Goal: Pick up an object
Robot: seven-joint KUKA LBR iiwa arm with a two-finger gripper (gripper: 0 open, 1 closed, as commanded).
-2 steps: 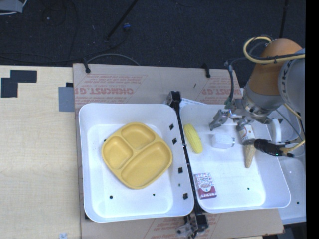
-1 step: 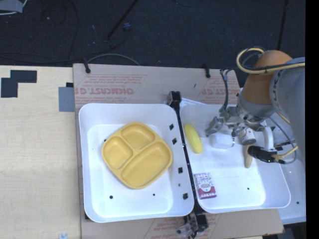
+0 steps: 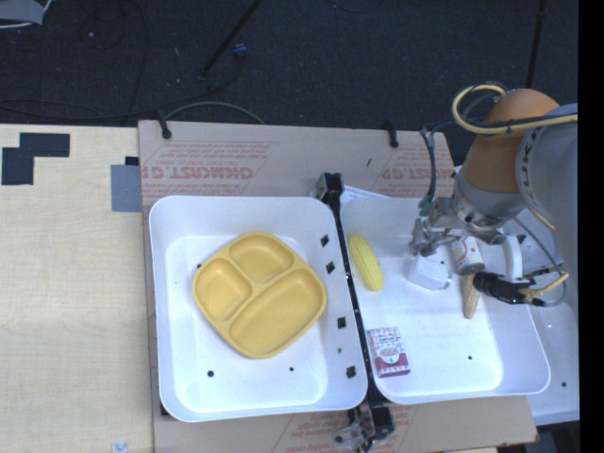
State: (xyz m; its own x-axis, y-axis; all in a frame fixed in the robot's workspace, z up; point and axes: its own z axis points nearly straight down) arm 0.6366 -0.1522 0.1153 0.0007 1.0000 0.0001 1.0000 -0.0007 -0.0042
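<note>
In the right bin [image 3: 491, 371], my gripper [image 3: 431, 243] hangs low near the far right side, just above a small white block [image 3: 429, 274]. Whether it touches the block I cannot make out. A tan cone-shaped piece [image 3: 469, 296] lies just right of the block. To the left, a yellow corn cob [image 3: 365, 261] rests by the bin's left wall. A small red and white box [image 3: 387, 351] lies near the front left of this bin.
The left bin [image 3: 179, 366] holds a yellow divided plate [image 3: 259, 293]. A black divider [image 3: 345, 291] runs between the bins. The arm's grey body and orange band [image 3: 505, 149] stand over the right bin's far right corner, with cables [image 3: 519, 286] trailing beside the cone.
</note>
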